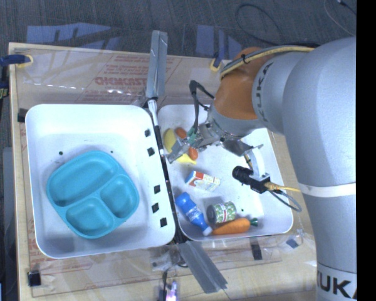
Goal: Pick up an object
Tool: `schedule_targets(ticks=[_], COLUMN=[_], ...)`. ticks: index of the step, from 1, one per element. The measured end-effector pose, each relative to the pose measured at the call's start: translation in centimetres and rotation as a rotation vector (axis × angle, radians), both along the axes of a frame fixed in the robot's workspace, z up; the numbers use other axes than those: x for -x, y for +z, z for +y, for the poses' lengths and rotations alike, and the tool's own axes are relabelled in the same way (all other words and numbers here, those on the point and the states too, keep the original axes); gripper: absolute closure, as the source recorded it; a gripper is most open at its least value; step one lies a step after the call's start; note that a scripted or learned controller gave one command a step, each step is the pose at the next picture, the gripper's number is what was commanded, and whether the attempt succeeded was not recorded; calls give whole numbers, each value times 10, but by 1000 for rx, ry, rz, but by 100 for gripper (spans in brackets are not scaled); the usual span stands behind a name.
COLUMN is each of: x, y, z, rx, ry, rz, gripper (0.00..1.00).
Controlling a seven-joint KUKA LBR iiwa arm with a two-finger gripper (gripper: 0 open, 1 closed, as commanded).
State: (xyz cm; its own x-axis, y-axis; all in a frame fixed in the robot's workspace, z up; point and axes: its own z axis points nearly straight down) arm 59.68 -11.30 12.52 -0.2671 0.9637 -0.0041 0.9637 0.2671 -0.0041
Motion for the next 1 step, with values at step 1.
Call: schedule_targets(ticks=[1], x=[-1], y=[10], z=[1], rx=[-1], ry=[4], rz=[-2], gripper=[100])
